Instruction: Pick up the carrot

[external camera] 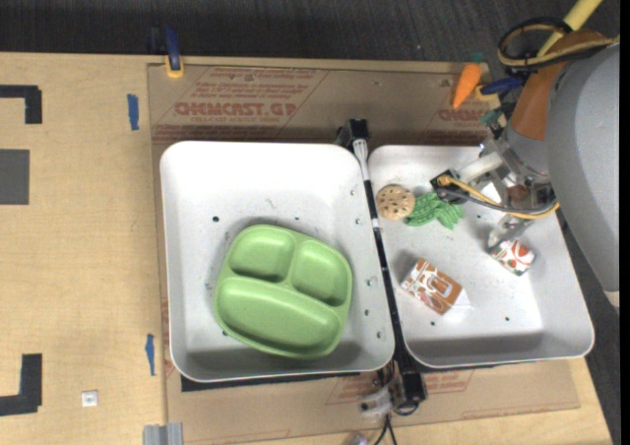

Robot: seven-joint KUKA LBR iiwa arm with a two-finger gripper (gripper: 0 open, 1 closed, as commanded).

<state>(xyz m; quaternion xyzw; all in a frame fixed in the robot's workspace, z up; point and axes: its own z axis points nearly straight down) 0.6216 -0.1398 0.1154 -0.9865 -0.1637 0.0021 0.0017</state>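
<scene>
Carrot (466,85) lying on the cardboard outside the bins, at 12 o'clock from the right bin (551,335). Gripper (507,222) low inside that bin, at 6 o'clock from the carrot, well apart; open or closed, cannot tell. Green tray (283,288) in the left bin (187,236).

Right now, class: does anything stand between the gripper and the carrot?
Yes: the right bin's far rim. The carrot lies outside on the cardboard behind it, while the gripper is low inside that bin, near the green leafy toy.
</scene>
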